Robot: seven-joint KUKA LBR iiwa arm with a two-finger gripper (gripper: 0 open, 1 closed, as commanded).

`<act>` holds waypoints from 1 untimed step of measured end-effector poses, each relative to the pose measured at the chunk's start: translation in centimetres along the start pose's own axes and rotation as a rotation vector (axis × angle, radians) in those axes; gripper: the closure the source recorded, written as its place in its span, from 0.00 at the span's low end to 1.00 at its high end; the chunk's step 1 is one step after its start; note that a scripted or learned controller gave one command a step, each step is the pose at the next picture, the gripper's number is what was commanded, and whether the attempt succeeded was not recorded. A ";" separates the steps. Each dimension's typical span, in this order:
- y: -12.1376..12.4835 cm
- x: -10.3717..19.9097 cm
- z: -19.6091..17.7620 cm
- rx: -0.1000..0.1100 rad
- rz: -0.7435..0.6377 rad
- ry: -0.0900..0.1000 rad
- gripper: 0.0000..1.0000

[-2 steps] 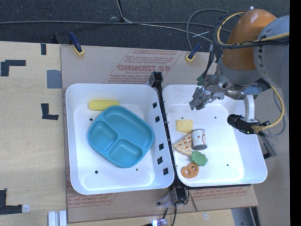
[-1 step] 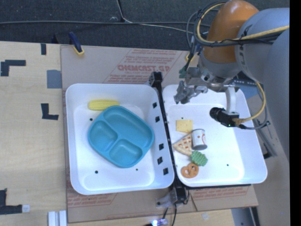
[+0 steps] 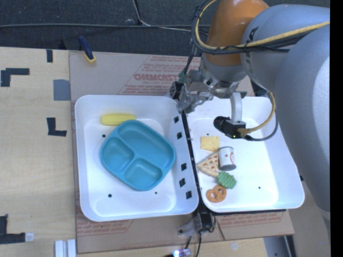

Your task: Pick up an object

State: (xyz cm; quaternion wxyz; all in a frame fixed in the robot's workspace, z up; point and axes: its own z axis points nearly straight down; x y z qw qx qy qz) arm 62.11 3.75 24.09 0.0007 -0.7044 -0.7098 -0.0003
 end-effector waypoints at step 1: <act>2.0 4.6 0.9 0.000 0.002 -0.002 1.00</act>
